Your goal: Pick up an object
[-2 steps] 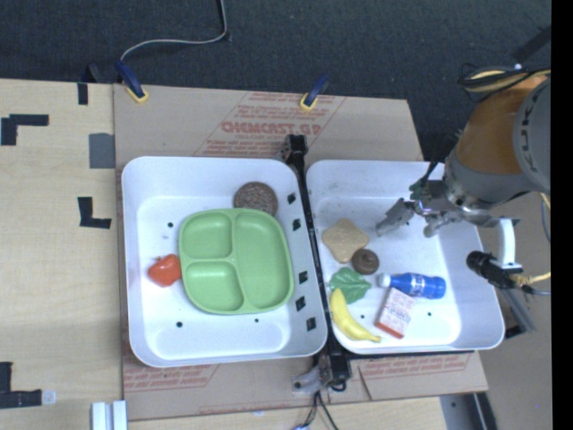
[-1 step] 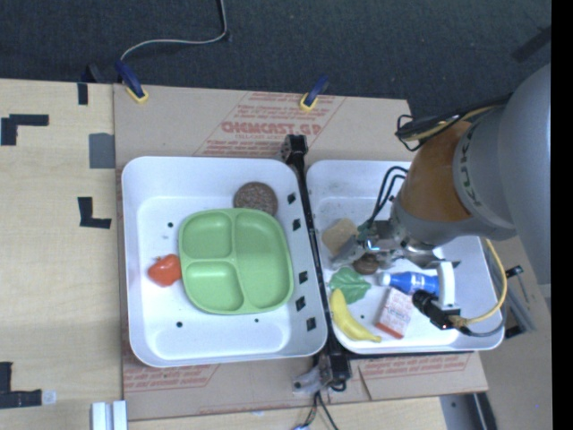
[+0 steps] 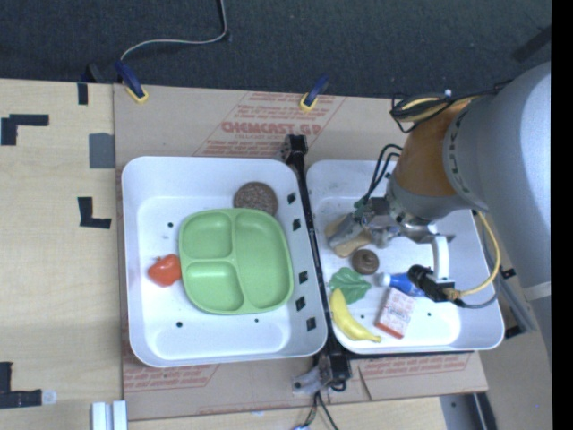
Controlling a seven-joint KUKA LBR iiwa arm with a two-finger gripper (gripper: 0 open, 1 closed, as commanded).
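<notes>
Right bin [image 3: 474, 330]: tan object [image 3: 345, 233] at the gripper [image 3: 369, 227], brown round piece [image 3: 364, 260] just below, green leaf [image 3: 349, 285], banana [image 3: 351, 319], red-white packet [image 3: 396, 310] with unreadable print. Left bin [image 3: 143, 240]: green tray [image 3: 237, 260], tomato [image 3: 164, 270], brown disc [image 3: 256, 195]. Cardboard [image 3: 260, 125] reads "CHEMCAST GP". Arm [image 3: 448, 159] reaches in from right, wrist low over the right bin. Can't tell the fingers' state.

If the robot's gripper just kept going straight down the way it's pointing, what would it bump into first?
Probably the tan object lying right under the gripper in the right bin. The brown round thing sits just beside it. Depth is hard to judge from above, so this is a guess.
</notes>
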